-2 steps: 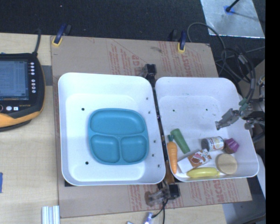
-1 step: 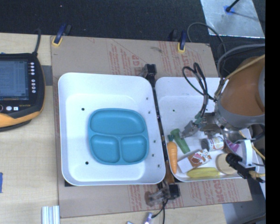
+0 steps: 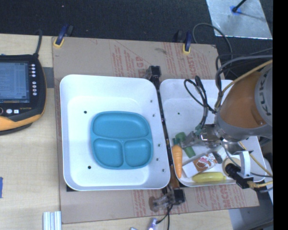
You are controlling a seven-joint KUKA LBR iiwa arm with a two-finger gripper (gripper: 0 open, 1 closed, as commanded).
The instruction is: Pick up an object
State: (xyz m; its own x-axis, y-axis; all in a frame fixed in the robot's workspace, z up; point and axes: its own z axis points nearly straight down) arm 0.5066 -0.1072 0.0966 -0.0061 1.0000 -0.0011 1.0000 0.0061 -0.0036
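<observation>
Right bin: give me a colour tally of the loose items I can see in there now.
Orange: 1, the carrot
Yellow: 1, the banana
Green: 1, a small piece beside the gripper
Red and white: 1, a packet
Total: 4 visible; the arm may hide more.

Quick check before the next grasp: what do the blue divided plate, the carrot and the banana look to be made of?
Blue divided plate: likely moulded plastic, one even colour with a soft sheen and rounded compartment edges. Carrot and banana: probably plastic toy food, flat uniform colour and smooth surfaces, though too small here to be sure.
</observation>
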